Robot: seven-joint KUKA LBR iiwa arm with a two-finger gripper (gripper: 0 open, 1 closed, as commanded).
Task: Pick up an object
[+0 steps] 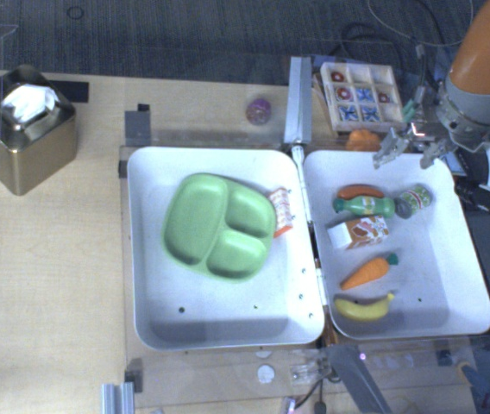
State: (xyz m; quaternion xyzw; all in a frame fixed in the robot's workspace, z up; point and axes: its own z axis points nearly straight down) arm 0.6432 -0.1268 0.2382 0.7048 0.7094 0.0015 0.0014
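Pincer [411, 151] of mine hung over the far edge of the right bin [469, 257], its two fingers [390, 153] spread apart, and nothing was between them. Just below it and a little to the side lay a small green can [415, 200] — near, but not touching. Beside the can were a green bottle [364, 205] and a sausage [359, 191]. Farther from my pincer were a small carton [359, 231], a carrot [367, 272] and a banana [364, 306]. The left bin [146, 300] — well apart — held a green divided plate [218, 225].
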